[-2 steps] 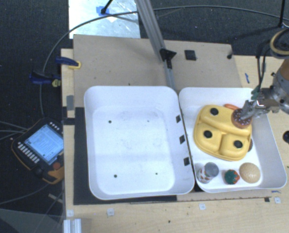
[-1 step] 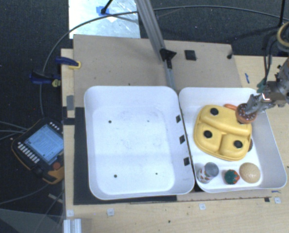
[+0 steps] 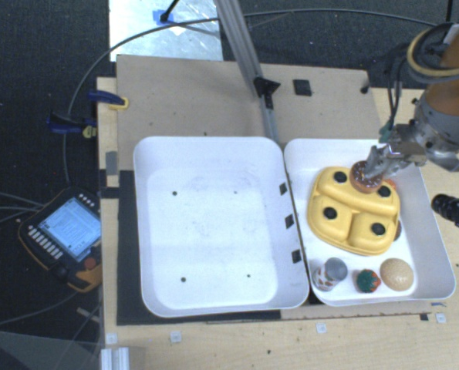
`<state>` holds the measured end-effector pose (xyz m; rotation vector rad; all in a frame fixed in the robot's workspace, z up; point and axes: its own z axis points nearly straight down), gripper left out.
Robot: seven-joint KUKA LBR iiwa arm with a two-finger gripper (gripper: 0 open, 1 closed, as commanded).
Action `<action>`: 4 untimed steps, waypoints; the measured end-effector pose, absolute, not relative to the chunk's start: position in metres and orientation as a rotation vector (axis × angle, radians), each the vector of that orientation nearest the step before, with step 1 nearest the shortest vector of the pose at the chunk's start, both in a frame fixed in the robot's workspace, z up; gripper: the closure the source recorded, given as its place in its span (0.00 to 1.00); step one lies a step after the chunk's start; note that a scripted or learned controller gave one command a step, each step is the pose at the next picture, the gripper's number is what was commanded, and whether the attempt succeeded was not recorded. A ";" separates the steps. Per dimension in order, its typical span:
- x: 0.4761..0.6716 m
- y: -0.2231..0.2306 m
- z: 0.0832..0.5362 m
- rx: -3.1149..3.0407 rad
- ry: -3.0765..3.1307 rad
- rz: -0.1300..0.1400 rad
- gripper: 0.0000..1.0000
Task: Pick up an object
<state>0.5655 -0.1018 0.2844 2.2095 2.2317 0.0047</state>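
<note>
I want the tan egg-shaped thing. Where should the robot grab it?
Probably straight down from above, pinching the tan egg across its narrow middle. It lies on its side in the right bin's near corner. The bin wall is close on the right and the green-red ball sits close on the left.

Arm [image 3: 445, 91]: grey rounded casing with an orange band [image 3: 437, 52] circling it above the wrist, and a broader orange-tan section just below that band. Wrist housing light grey, smooth, cylindrical. Dark cables [image 3: 395, 91] run down its left side. Gripper [image 3: 374, 168]: bare metallic silver, small angular parts, slim fingers; finer detail too blurred to make out.
</note>
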 end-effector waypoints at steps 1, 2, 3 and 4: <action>0.576 -0.058 0.268 2.211 2.231 0.003 1.00; 0.590 -0.007 0.250 2.211 2.233 0.003 1.00; 0.596 0.040 0.252 2.210 2.233 0.005 1.00; 0.607 0.089 0.234 2.211 2.233 0.003 1.00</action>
